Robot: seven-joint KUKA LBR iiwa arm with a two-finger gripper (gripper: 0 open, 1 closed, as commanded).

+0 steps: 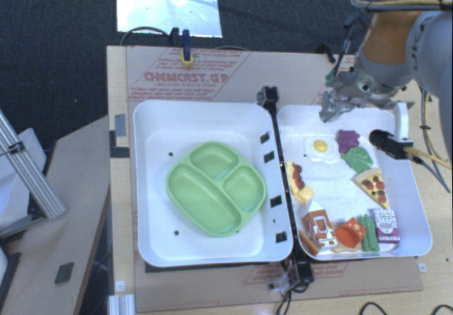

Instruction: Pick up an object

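My gripper [331, 110] hangs over the far left corner of the right bin [417, 218], with nothing seen in it. Toy foods lie in that bin. A fried egg [320, 149] sits just below the gripper, with a purple grape bunch [347, 140] and a green leaf [358, 158] to its right. A pizza slice [372, 185] lies further toward the front. Along the front edge are an orange carton [319, 228], a red pepper [349, 233], green beans [369, 231] and a red-and-white box [386, 226]. A yellow and red piece [299, 183] rests by the left wall.
The left bin [152, 136] holds a green divided plate [216, 188]. A black divider with clips [276, 158] runs between the two bins. The arm [396, 30] comes in from the upper right above the bench.
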